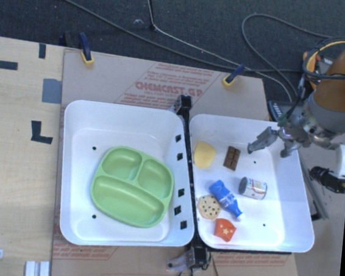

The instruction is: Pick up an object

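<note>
Camera view: my fingers (pixel 274 141) sit spread apart with nothing between them, over the upper right part of the right bin (pixel 289 195), near its far-right wall. Everything pickable lies down and to the view's left of me.

Nearest candidate is the brown chocolate bar (pixel 231 158), just left of the lower finger, long axis running roughly up-down in view. Small can (pixel 253 187) lies on its side below me, axis roughly left-right, just beside the blue bottle (pixel 224 198), which runs diagonally from upper left to lower right. Yellow wedge (pixel 204 155) sits against the divider side, well apart from me. Cookie (pixel 209 207) touches or nearly touches the bottle; can't tell which. Red piece (pixel 225 230) is nearest the front wall.

Left bin (pixel 72 154) holds the green divided plate (pixel 133 185), far side from me, not a sensible reach.

My call: go for the can or the chocolate bar. Can has clearer space on its right; approach means moving down-left and closing across its short axis.
</note>
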Available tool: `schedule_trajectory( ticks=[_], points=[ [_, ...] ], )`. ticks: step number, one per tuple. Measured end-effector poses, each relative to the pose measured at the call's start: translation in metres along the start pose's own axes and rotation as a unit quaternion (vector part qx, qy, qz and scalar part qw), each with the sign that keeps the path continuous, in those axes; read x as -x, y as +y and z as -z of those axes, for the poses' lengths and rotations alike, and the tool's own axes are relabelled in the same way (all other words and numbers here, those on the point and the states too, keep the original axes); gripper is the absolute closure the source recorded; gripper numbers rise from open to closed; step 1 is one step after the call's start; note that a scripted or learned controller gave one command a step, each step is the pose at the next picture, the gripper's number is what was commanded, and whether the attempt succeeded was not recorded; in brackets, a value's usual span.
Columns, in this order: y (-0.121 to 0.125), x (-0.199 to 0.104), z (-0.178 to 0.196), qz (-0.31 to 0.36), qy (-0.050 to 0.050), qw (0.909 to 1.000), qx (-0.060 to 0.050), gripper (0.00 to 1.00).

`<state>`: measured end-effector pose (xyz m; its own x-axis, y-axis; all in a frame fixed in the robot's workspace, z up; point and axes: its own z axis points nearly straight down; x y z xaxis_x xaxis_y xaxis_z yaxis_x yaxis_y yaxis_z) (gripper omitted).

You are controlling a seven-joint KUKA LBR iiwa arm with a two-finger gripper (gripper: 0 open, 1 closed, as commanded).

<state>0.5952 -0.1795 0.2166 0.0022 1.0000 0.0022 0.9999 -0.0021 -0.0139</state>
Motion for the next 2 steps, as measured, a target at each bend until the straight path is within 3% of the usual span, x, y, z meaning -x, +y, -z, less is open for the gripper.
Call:
schedule_trajectory(
  ticks=[1, 2],
  points=[
    [0.003, 0.0, 0.007, 0.002, -0.001, 1.0, 0.006, 0.0],
    [0.0, -0.001, -0.036, 0.002, -0.001, 1.0, 0.004, 0.0]
  ],
)
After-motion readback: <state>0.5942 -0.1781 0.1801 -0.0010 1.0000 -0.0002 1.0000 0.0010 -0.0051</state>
